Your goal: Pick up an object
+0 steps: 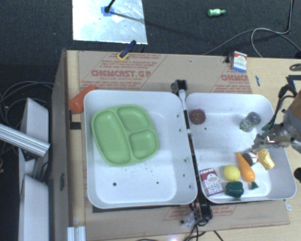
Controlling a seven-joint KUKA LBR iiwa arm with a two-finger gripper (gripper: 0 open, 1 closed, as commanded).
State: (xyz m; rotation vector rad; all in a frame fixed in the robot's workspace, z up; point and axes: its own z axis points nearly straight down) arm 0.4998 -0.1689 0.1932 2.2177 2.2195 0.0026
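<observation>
Now, the step: the reach for something to pick up. Nothing is lifted yet, as far as I can judge.
Arm: the grey arm [298,118] comes in from the right and hangs low over the right bin [226,98].
Gripper: the gripper [262,142] is down by the right side of that bin. I cannot tell if it is spread apart or pressed together, because it is small and blurry. I see nothing held in it.
Closest things: a yellow toy [266,159] sits just below the gripper. An orange carrot [247,168] lies just beside the yellow toy, on its left.
Other things in the right bin: a yellow lemon [232,172] is next to the carrot. A green pepper [234,189] sits below the lemon. A small red and white box [210,181] lies near the bin's left wall. A grey-green ball [250,121] and a brown round thing [197,116] sit higher up, well apart from the rest.
Left bin: the left bin [140,95] holds a green plate [124,134] with three parts.
Next move: I think the gripper has to line up over one toy, likely the yellow toy or the carrot, then close on it and lift.
Tricky bit: the toys lie close together, so the gripper might bump a neighbour or slip off.
</observation>
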